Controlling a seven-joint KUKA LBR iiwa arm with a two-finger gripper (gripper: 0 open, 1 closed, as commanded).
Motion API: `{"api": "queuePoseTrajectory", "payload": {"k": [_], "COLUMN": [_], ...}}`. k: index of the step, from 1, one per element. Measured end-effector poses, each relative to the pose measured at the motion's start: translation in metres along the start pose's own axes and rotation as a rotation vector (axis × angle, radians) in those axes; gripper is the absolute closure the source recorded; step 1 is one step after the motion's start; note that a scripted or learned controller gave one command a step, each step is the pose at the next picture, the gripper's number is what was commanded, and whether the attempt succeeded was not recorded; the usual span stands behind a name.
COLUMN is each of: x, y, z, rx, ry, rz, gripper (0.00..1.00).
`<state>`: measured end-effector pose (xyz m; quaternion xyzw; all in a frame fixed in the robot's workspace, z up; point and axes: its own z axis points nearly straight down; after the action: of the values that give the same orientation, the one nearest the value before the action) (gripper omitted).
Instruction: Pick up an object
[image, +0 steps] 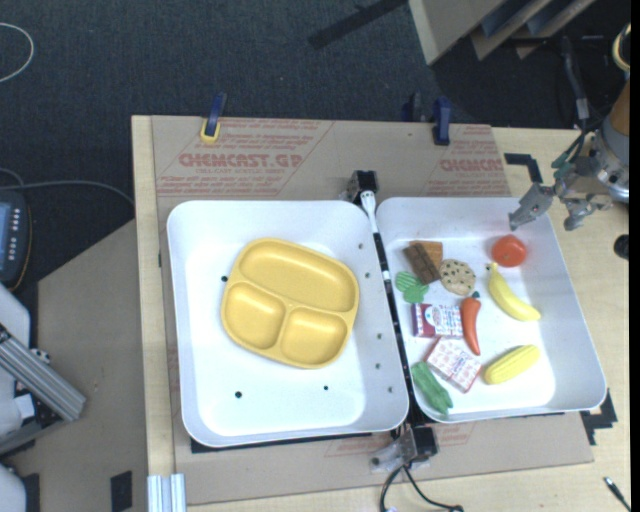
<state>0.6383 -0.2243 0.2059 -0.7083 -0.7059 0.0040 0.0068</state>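
The gripper (548, 205) hangs at the far right corner of the right bin (575, 330), above its back rim, with its two fingers spread apart and nothing between them. One finger (527, 210) points down toward the bin, just up and to the right of a red tomato (509, 250), not touching it.

All the small things lie in the right bin. The tomato sits near the back right. Just below it a yellow banana (512, 293) lies slanted, and further down near the front right lies a yellow corn cob (510, 364). An orange carrot (470, 325) stands lengthwise between the banana and a red and white carton (438, 320). Below the carton is a second red and white packet (454, 364), and beside it at the front left a green vegetable (432, 387). Near the back left are a brown bar (423, 261), a round cookie (457, 276) touching its right side, and a small green leafy piece (411, 286) just below the bar.

The left bin (200, 380) holds a yellow divided plate (289, 302) with three compartments, set near its middle. Both bins rest on a bench (160, 200) covered with brown cardboard
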Motion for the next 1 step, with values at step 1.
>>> {"api": "queuePoseTrajectory", "payload": {"k": [1], "x": [0.0008], "y": [0.0030], "z": [-0.0101], "rx": [-0.015], "ry": [-0.004], "rz": [-0.004], "gripper": [0.00]}}
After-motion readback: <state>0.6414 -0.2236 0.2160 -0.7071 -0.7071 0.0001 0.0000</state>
